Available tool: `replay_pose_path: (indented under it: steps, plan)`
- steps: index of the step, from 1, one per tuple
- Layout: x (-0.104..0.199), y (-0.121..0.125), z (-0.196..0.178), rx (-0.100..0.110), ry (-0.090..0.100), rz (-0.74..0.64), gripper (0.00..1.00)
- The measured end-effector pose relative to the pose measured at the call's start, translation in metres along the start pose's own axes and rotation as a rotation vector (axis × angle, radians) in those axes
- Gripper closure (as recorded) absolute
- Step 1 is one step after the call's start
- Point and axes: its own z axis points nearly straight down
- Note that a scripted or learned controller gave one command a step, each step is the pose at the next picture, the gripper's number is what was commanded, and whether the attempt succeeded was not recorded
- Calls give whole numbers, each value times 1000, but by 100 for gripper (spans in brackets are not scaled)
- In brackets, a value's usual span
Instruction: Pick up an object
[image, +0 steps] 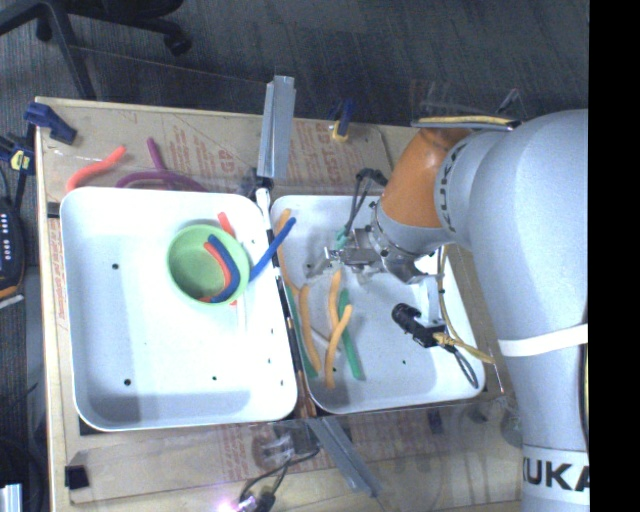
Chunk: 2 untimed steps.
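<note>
Over the right bin (400, 372) the gripper (336, 258) hangs low, reaching in from the right with the orange band just behind it. Is it wide or narrow? I cannot tell from this angle, and nothing is visibly caught in it. Just beneath and in front of it lies a yellow-orange strip (340, 322), curving down the bin floor. A dark green strip (351, 350) runs alongside it, and a second orange strip (308, 338) lies near the bin's left wall. A blue strip (272, 248) bridges the two rims, tilted, one end in each bin. Across in the left bin (130, 345) sits a green bowl (198, 262), with a red strip (226, 256) and a blue curl (241, 274) tucked along its right side. Out on the bench (180, 135), beyond the left bin, lie an orange-red strip (95, 168) and a purple strip (160, 178).
</note>
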Motion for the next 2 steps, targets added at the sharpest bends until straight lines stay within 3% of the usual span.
replay_pose_path:
  steps: [1,2]
  plan:
    - [0,0,-10,2,-2,-5,100]
    - [19,17,-101,-4,0,-224,100]
